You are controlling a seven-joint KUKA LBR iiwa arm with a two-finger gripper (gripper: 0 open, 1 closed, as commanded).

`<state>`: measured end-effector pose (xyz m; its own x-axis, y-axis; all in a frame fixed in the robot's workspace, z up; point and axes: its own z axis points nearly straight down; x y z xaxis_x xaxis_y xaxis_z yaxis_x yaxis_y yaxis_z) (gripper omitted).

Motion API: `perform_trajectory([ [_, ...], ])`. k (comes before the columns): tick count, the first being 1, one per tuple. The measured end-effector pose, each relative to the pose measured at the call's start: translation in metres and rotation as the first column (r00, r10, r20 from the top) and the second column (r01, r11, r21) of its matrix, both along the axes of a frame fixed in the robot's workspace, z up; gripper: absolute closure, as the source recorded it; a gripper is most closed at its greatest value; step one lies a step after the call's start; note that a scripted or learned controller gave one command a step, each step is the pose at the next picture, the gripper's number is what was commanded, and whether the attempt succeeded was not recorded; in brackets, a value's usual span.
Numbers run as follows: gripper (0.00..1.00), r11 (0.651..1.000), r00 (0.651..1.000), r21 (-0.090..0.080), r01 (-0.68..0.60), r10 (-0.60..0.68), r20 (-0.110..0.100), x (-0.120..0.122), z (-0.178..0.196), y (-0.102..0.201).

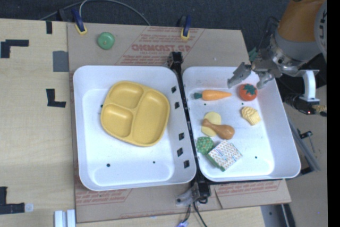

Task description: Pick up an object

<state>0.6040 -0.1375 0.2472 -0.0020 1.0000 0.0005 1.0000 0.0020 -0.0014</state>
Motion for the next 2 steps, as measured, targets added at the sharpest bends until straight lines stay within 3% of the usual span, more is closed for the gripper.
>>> perform_trajectory([
  [1, 0.00, 1.000, 1.000, 0.001, 0.000, 0.000, 0.003, -0.020, -0.161, 0.043],
  [2, 0.00, 1.000, 1.000, -0.002, 0.000, 0.000, 0.006, -0.052, -0.161, 0.033],
])
